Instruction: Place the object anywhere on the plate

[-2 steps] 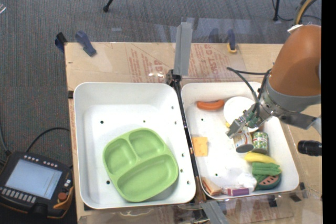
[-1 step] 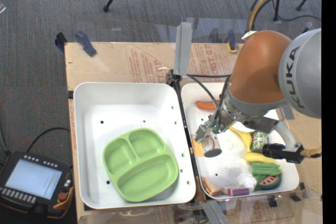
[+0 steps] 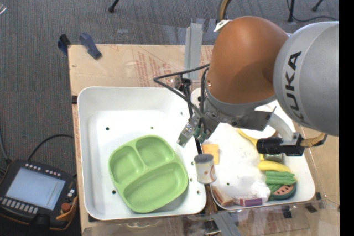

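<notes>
Cylinder-shaped object [image 3: 204, 168], grey-capped, hung at the seam between the two bins, just beside the green plate's [image 3: 148, 173] right edge and under my tool [image 3: 193, 131]. I could not tell whether the tool was spread or pinching; the arm's bulk hid much of it. Risk noted: if the object was unsecured, it could land on the bin rim or roll back among the toy foods [image 3: 279, 179], missing the plate.

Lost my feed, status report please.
Gripper over the bins' divide, fingers unclear. Green plate bare. Small jar standing beside it.
</notes>
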You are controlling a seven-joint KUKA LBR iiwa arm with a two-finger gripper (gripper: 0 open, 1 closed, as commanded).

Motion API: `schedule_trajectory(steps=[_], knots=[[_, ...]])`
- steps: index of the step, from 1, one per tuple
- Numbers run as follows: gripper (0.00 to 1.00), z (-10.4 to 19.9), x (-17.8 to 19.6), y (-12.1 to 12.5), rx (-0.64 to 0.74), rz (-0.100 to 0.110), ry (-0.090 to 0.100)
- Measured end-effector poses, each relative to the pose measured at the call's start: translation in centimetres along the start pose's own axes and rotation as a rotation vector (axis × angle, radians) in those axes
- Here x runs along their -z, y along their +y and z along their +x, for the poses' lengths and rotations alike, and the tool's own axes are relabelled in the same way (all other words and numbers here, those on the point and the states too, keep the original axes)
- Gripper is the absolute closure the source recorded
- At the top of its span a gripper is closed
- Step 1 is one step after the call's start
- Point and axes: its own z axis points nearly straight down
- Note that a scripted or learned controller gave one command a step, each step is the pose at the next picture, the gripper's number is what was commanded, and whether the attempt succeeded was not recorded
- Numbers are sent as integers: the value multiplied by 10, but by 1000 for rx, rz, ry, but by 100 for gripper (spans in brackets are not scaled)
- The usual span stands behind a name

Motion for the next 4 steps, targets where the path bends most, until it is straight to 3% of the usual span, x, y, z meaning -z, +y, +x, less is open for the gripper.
schedule_trajectory(steps=[1,2,3,4], knots=[[100,48,137,23,386,-4,-4],[100,-14,102,-16,486,1,0],[100,-99,-31,-26,706,4,9],[100,-138,-63,-34,911,0,1]])
